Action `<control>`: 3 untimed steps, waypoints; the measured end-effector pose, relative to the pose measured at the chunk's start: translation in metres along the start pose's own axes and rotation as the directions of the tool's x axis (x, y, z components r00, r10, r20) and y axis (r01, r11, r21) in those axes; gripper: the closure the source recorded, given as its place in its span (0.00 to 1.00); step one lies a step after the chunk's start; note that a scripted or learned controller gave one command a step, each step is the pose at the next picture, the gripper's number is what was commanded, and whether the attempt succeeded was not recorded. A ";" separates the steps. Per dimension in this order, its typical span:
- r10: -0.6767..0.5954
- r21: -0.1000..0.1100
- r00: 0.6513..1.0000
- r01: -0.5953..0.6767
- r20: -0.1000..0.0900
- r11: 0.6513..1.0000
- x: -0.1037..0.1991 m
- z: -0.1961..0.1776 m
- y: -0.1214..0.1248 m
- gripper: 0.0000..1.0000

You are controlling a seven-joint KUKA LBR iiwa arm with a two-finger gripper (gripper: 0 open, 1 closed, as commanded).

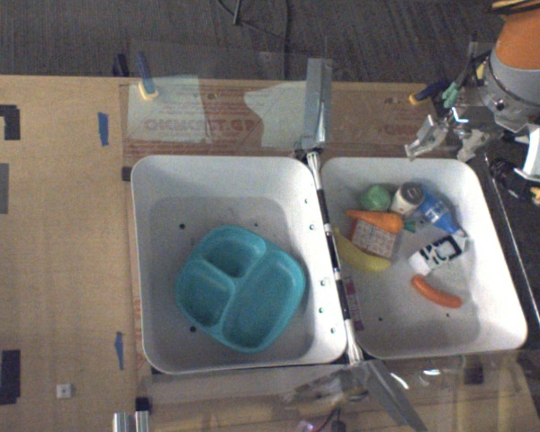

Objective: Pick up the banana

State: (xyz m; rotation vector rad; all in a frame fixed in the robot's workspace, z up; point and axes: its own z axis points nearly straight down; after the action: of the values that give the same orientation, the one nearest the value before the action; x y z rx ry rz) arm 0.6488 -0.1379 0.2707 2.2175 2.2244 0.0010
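The yellow banana [359, 255] lies in the right bin [495, 322] against its left wall, its upper part tucked under a small patterned box [374, 238]. My gripper [447, 142] hangs above the bin's far right rim, well up and to the right of the banana. It is open, with nothing between its silver fingers [424, 141].
Around the banana lie an orange carrot [375, 219], a green ball [374, 196], a blue and white bottle [423, 207], a black and white pack [439, 250] and an orange sausage shape [436, 292]. The left bin [153, 241] holds a teal divided plate [241, 286].
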 end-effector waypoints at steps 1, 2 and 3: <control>-0.156 0.000 0.988 0.156 0.000 0.988 0.045 0.135 -0.036 0.00; 0.006 -0.008 1.000 -0.006 0.000 1.000 0.025 0.182 -0.122 0.00; -0.231 -0.012 0.973 0.232 0.009 0.973 0.040 0.181 -0.139 0.00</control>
State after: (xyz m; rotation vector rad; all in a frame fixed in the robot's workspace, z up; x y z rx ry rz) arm 0.5097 -0.0984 0.0895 1.9340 2.4562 0.0067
